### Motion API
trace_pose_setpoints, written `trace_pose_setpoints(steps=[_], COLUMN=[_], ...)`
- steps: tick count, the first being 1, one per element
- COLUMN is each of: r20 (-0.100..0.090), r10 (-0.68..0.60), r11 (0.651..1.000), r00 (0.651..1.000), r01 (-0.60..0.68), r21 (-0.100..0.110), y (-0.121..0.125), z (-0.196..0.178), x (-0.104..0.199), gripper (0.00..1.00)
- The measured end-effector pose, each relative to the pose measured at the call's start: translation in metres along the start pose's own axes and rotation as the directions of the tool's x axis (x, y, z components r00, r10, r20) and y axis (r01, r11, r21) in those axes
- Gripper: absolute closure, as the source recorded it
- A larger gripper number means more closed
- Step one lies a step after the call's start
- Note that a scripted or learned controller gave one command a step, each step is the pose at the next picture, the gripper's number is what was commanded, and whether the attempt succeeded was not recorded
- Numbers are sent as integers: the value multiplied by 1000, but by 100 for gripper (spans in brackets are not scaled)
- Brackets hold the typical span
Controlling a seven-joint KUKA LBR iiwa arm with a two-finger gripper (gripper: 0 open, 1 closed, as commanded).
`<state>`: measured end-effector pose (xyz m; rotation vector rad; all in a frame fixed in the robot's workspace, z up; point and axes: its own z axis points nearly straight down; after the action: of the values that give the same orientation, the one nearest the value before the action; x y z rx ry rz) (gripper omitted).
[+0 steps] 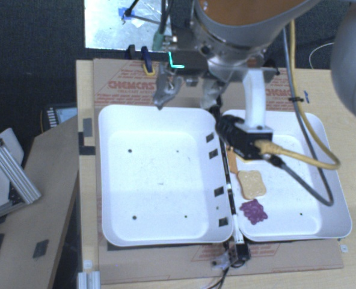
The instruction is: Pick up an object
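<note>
**Operator:** Where is the hand, and is it gripping anything?

**Spotter:** You'll see the hand (187,98) over the far rim of the left bin (115,161), near the corner that meets the right bin (310,215). Its two fingers (165,95) stand apart and point down. They are not clamped on anything.

**Operator:** And the things to pick?

**Spotter:** Look in the right bin, on the side close to the divider. A tan bread slice (251,183) lies flat there. A purple bunch of grapes (254,211) sits just beside it, toward the near edge. I cannot tell whether the two touch. Both are well apart from the hand.

**Operator:** Any writing I can use to orient myself?

**Spotter:** Yes. Both bins rest on a brown sheet (124,84) that lies on the desk (52,161). Along the sheet's far edge, behind the left bin, you can read "CHEMCAST" in red capitals. More red lettering shows behind the right bin, but the arm covers most of it. Smaller red print runs along the sheet's near edge and is too blurred for you to read.
</note>
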<state>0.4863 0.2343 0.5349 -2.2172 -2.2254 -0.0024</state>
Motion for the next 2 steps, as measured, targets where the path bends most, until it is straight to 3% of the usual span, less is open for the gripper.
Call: trace_pose_setpoints(steps=[1, 2], r20=[-2, -3], r10=[-4, -9], r11=[1000, 1000], r00=[1000, 1000], r01=[4, 9], r21=[-3, -4], y=[0, 0], z=[-12, -23], x=[0, 1], gripper=[100, 100])
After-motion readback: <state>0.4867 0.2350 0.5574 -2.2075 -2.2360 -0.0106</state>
